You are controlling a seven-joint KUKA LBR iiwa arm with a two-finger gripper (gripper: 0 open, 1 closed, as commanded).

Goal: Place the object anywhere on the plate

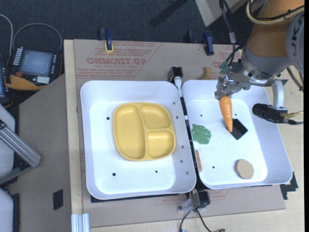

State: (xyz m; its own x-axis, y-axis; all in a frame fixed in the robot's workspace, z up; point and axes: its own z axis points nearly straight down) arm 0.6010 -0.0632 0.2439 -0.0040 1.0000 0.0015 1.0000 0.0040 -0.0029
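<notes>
Grey arm with orange band [277, 28] cut off by top and right edges; upper links unseen. Gripper [227, 94] sits over the top end of the orange plastic carrot [226, 112], hiding it; jaws too small and cluttered to tell apart, contact with carrot unclear. Black rectangular block [238, 129] partly covered by the carrot's lower tip. Red printed lettering on the cardboard-covered table [116, 60] blurred, partly unreadable. Small screen device with cables [35, 64] at left: display contents illegible. Grey metal rail [14, 141] cut by left edge.
</notes>
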